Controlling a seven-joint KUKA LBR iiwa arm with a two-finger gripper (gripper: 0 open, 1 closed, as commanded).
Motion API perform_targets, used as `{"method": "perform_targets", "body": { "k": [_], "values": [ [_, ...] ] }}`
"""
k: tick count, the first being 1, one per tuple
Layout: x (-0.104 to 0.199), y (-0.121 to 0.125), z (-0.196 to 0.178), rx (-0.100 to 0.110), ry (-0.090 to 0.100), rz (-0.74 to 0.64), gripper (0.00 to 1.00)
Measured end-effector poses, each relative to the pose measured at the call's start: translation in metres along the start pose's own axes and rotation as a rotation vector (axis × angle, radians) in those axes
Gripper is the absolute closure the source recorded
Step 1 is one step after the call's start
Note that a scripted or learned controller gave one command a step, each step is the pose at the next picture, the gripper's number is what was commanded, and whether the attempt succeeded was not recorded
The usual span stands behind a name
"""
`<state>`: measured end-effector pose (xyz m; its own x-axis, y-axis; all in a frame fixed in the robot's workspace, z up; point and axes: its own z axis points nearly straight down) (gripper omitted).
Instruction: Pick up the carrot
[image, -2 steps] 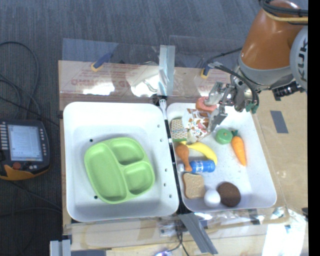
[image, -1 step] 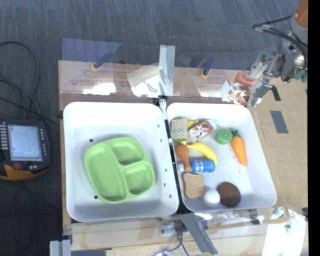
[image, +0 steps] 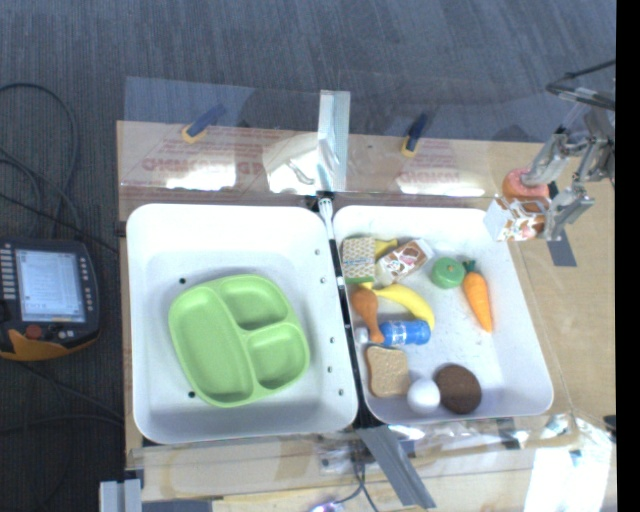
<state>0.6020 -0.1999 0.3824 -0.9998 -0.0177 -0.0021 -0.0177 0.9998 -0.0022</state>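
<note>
The carrot (image: 478, 300) is orange with a green top. It lies lengthwise near the right wall of the right bin (image: 530, 345), just right of a round green fruit (image: 447, 272). My gripper (image: 562, 190) hovers above the bench beyond the bin's upper right corner, up and to the right of the carrot and well apart from it. Nothing of the carrot is near its fingers.
The right bin also holds a banana (image: 408, 299), a drumstick (image: 366, 309), a blue can (image: 405, 332), a bread slice (image: 387, 370), a white egg (image: 424, 394), a brown ball (image: 459, 388) and two small cartons (image: 380, 257). A green divided plate (image: 238, 338) lies in the left bin. A small carton (image: 516, 221) and a pink item (image: 520, 183) sit by the gripper.
</note>
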Motion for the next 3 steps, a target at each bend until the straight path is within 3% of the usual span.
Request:
{"method": "perform_targets", "body": {
  "k": [1, 2, 3],
  "values": [
    [-0.002, 0.001, -0.011, 0.002, -0.006, -0.001, 1.0],
    [-0.043, -0.013, -0.017, 0.0, -0.001, -0.121, 1.0],
    [-0.067, 0.022, 0.07, -0.006, 0.01, -0.122, 1.0]
  ]
}}
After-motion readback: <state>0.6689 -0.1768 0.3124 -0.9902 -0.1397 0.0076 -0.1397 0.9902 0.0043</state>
